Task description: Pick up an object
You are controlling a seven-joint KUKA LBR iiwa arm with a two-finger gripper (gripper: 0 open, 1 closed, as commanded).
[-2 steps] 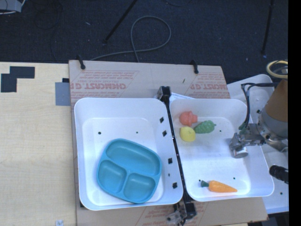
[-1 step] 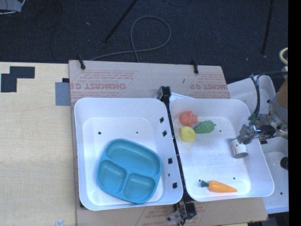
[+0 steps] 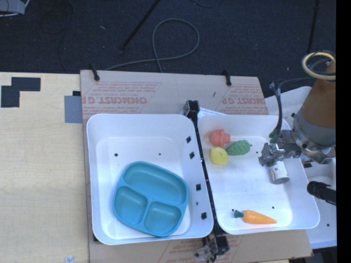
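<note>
**Four toys in the right bin, gripper low at its far side**

Four things lie in the right bin (image 3: 299, 215): a pink toy (image 3: 219, 137), a green toy (image 3: 239, 147) and a yellow ball (image 3: 219, 156) bunched together near the divider, and a carrot (image 3: 256, 217) alone near the front. The gripper (image 3: 276, 156) sits low at the bin's right side, a small white cylinder (image 3: 279, 172) just beside it; whether it grips anything I cannot tell. The carrot looks easiest: it lies apart, so closing across its narrow width should avoid neighbours. A blue tray (image 3: 150, 198) fills the left bin (image 3: 104, 147).
</note>
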